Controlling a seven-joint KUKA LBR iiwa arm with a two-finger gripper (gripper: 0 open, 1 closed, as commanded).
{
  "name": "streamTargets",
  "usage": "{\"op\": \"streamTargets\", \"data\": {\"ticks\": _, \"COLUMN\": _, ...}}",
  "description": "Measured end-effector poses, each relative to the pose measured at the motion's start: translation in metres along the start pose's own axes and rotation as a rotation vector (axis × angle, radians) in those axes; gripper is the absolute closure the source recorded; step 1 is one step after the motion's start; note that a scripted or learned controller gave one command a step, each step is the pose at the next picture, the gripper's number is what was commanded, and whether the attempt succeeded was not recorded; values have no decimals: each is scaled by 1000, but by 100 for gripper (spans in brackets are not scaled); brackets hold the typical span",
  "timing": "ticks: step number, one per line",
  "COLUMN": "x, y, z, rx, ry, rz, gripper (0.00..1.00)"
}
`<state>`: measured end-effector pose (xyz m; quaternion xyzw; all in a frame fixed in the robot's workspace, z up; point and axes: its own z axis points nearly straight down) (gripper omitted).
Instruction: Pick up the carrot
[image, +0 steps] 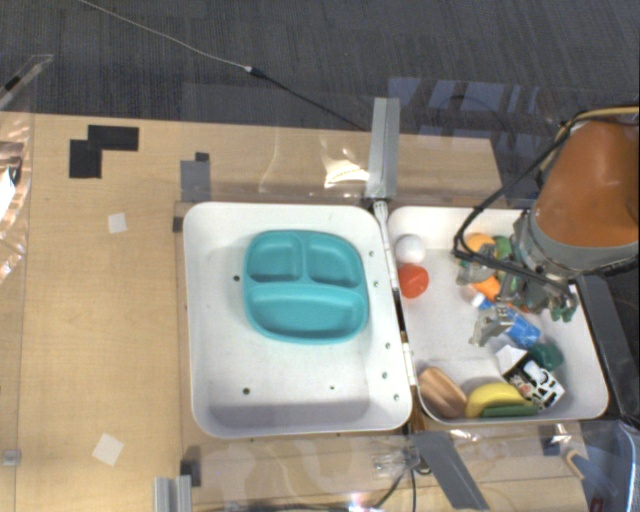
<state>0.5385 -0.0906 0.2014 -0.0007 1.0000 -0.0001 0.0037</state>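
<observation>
Claw (500, 318) partly hides the carrot (484, 287); its grip is unclear.

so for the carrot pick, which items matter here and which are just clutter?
Job:
- small orange carrot, right white bin, partly under the wrist
- two-finger gripper, above it

Clutter:
- teal three-compartment plate, left white bin
- white ball
- red-orange round fruit
- yellow banana
- tan bread roll

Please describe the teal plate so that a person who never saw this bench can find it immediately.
Look at the left white bin, away from the arm. The teal plate lies flat near its middle, divided into three compartments; the toys all lie in the right bin.
</observation>
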Motion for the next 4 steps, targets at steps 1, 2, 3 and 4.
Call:
{"op": "streamTargets", "data": {"ticks": 1, "x": -45, "y": -35, "z": 107, "rx": -2, "ry": 10, "rz": 19, "gripper": 0}}
{"op": "streamTargets", "data": {"ticks": 2, "x": -94, "y": -49, "z": 114, "rx": 0, "ry": -6, "rz": 405, "gripper": 0}}
{"op": "streamTargets", "data": {"ticks": 3, "x": -98, "y": -47, "z": 99, "rx": 0, "ry": -17, "rz": 397, "gripper": 100}}
{"op": "streamTargets", "data": {"ticks": 4, "x": -99, "y": 1, "z": 8, "rx": -3, "ry": -13, "rz": 454, "gripper": 100}}
